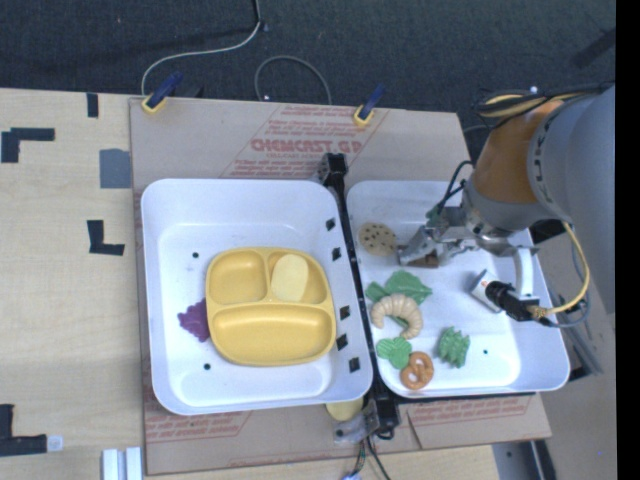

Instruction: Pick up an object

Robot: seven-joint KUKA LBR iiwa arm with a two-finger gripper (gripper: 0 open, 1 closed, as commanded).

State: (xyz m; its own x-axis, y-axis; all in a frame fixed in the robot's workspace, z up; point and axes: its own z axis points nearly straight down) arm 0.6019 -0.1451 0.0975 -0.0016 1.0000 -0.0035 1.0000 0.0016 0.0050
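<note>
My gripper [421, 250] is low in the right bin [540, 363], in its upper middle, just right of a round tan cookie [377, 235]. A small dark brown piece [424, 261] lies right under the gripper's tip; I cannot tell if it is held. Below it lie a green leafy piece [401, 288], a pale croissant [397, 313], another green piece [393, 351], a brown pretzel [417, 369] and a green broccoli-like piece [453, 346].
The left bin [160, 218] holds a yellow divided plate [268, 328] with a pale yellow item [290, 278] in its upper right compartment. A purple grape bunch [193, 319] lies against the plate's left side. The arm's wrist and cables [510, 293] cover the right bin's right part.
</note>
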